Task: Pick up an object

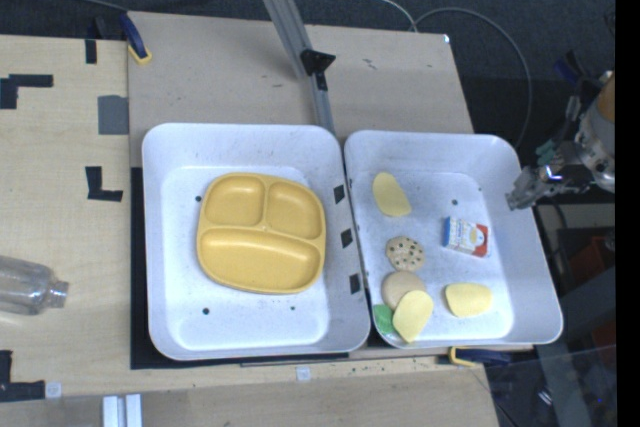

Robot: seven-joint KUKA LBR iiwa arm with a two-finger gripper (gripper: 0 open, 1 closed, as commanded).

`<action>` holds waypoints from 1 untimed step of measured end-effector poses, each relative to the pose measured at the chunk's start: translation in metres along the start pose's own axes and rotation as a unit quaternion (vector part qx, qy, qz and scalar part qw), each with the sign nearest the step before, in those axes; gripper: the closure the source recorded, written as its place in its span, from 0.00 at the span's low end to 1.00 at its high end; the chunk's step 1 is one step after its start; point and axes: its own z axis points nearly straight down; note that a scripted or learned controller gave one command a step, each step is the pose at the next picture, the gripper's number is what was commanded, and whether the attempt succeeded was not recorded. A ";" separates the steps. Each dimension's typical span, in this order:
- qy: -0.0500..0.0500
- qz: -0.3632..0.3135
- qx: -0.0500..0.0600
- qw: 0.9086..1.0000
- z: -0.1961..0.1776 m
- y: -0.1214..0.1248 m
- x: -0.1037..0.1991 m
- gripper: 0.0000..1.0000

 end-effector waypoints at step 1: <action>0.002 -0.004 0.001 1.000 0.031 -0.034 0.073 1.00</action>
